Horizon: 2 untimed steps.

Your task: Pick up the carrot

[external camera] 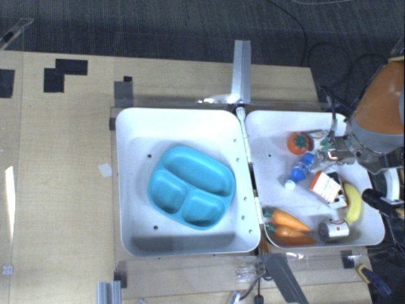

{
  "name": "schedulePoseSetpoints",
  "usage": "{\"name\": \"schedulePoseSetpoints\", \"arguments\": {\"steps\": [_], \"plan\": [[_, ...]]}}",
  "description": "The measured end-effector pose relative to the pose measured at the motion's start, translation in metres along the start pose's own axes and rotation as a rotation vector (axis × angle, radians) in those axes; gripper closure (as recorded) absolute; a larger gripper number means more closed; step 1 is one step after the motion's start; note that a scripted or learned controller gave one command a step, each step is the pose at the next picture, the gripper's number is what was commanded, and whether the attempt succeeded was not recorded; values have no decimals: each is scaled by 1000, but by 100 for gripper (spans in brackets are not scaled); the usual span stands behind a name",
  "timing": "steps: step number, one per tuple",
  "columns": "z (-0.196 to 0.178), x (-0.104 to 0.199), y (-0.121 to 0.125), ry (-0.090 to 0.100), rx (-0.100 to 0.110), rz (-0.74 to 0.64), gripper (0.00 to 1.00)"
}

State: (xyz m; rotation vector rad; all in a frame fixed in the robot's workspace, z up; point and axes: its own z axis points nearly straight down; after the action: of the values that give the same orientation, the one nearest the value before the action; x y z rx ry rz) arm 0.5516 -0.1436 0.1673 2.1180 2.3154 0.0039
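- The table [57,189] is pale wood and fills the lower and left part of the view, with dark carpet [158,11] along its far edge and black marks near its far-left corner.
- The left bin [136,233] — a shallow white tray — sits in the middle of the table, its right wall touching the other bin.
- The right bin [272,132] lies just beside it, toward the table's right edge, and carries all the small things.
- The arm [383,109], grey with an orange band, reaches in over the right bin's far-right corner.
- A blue divided plate [190,185] with three compartments lies tilted in the middle of the left bin.
- The carrot [288,220] lies flat in the right bin's near-left corner, its green end toward the shared wall; a second orange piece [292,236] lies just beside it, against the near wall.
- A banana [353,202] lies near the right bin's right wall.
- A white and orange carton [326,187] lies near the bin's middle, beside the banana.
- The gripper [332,151] hangs over the far-right part of the right bin, well apart from the carrot — whether its fingers are parted I cannot tell.
- A tomato [298,143] sits near the far wall, left of the gripper.
- A small blue bottle [300,170] lies below the tomato.
- A grey can [334,230] lies near the near wall.
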Motion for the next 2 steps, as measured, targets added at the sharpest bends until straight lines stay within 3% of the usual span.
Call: {"name": "schedulePoseSetpoints", "arguments": {"steps": [1,2], "plan": [[18,29,-33,1,3,187,100],[70,51,-51,-4,-29,347,100]]}}
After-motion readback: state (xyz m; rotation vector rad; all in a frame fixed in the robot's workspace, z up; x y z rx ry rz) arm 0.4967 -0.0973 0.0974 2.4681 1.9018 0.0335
